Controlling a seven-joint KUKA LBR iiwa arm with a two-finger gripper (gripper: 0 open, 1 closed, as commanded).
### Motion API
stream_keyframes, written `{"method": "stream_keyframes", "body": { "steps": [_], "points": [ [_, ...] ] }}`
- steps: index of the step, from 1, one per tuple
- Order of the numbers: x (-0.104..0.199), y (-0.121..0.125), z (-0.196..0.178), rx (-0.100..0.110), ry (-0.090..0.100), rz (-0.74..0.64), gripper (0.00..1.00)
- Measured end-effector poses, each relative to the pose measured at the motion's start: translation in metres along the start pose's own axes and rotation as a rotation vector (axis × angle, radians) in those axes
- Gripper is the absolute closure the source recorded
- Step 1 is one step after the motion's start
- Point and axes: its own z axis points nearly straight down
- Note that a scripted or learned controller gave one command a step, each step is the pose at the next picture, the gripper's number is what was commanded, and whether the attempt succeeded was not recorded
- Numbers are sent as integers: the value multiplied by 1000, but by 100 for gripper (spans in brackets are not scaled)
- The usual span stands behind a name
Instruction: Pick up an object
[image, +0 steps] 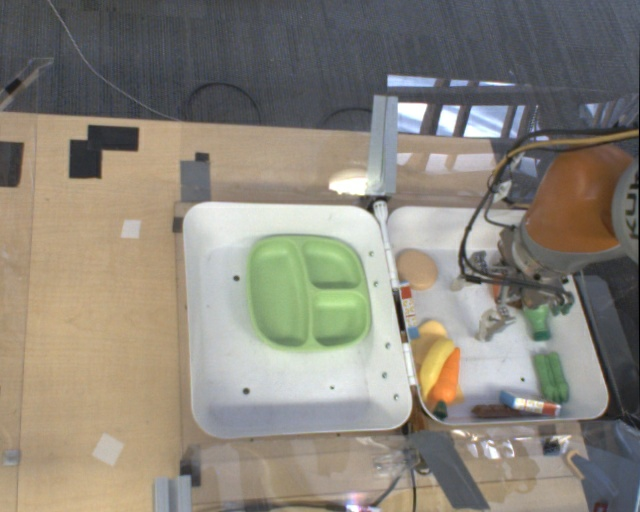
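My gripper (497, 321) hangs low over the middle of the right bin (596, 400), under the orange-banded wrist (570, 205). A small green block (540, 322) lies just to its right, close to it. A tan round piece (417, 268) sits at the bin's upper left. A yellow banana (431, 357) and an orange carrot (448, 377) lie side by side at the lower left. A green pickle-like piece (550, 376) rests at the lower right, with a marker (530, 404) and a thin brown stick (490, 410) along the front wall.
The left bin (215, 390) holds a green divided plate (306, 291) near its centre. A metal divider (397, 300) runs between the two bins. Cables (480, 225) loop off the wrist over the right bin's back part.
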Motion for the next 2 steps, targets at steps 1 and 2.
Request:
{"method": "stream_keyframes", "body": {
  "steps": [1,2],
  "points": [
    [-2,-57,1,1,2,-360,0],
    [54,-43,-1,0,1,-353,0]
  ]
}}
